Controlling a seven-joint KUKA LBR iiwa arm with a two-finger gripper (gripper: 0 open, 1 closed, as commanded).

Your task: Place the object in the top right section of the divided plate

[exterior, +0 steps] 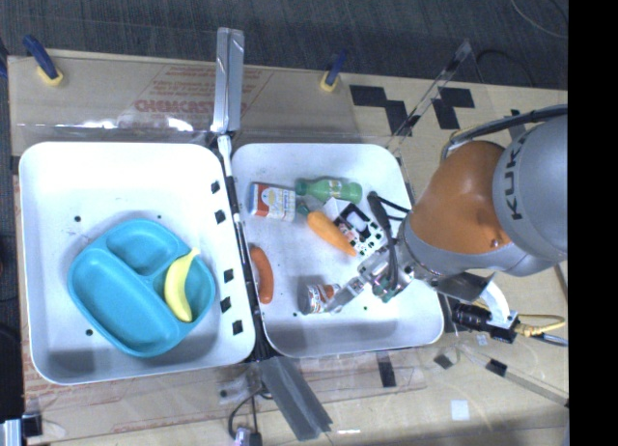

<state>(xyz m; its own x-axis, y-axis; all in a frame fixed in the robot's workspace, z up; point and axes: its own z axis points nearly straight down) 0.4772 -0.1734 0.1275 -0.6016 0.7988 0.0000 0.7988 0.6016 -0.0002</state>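
A blue divided plate [114,304] lies in the left bin [48,183]. A yellow banana [180,286] rests in the plate's right-hand section, next to its top compartment. My gripper [359,283] is low in the right bin [386,159], near the front wall. Just left of it lies a small can [314,296] on its side, touching or nearly touching the gripper's tip. An orange carrot [330,232] lies a little above the gripper, beside a black-and-white item [353,227].
The right bin also holds a small carton [273,201], a green bottle [330,189] and a reddish sausage [262,274] along the left wall. The arm's orange band [462,205] overhangs the bin's right edge.
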